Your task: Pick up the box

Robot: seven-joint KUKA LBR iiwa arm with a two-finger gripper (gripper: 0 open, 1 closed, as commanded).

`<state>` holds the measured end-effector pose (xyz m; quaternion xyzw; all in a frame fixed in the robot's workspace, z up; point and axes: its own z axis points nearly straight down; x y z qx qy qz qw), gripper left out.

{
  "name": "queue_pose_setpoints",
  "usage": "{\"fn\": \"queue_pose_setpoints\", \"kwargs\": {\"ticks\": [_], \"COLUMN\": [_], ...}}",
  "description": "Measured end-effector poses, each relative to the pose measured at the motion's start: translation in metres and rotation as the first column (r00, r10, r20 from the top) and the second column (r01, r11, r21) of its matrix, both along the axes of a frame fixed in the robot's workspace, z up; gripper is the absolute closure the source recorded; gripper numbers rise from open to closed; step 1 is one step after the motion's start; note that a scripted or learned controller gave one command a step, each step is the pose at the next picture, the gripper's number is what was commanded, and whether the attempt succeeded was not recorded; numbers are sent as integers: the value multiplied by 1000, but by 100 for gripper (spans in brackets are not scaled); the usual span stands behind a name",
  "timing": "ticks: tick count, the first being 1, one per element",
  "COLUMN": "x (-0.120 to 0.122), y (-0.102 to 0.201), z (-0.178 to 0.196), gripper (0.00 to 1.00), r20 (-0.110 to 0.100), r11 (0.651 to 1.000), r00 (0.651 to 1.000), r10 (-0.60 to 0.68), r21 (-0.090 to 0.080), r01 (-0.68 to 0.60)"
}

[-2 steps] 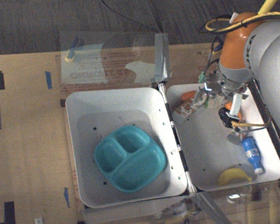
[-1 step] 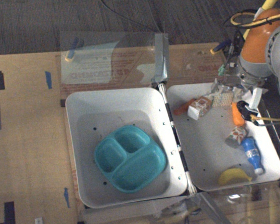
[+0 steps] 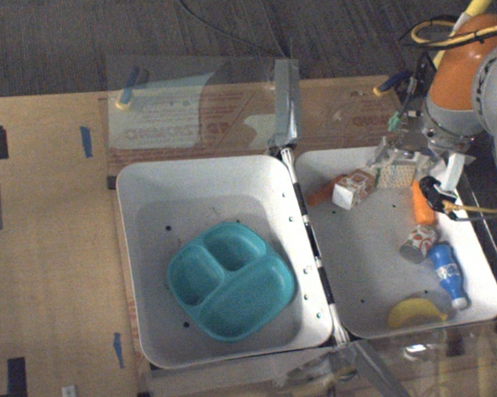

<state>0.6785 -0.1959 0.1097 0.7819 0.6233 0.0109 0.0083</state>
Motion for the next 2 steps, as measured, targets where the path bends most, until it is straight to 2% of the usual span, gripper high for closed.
{"fn": "queue_pose_setpoints", "kwargs": {"ticks": [1, 2], "x": [-7, -11], "y": [44, 96], "z": [9, -23], "gripper": [0, 0], "r20": [-13, -27], "r11": [1000, 999], "r00": [1000, 999], "r10": [0, 37], "r21": [-6, -1], "r01": [0, -37]}}
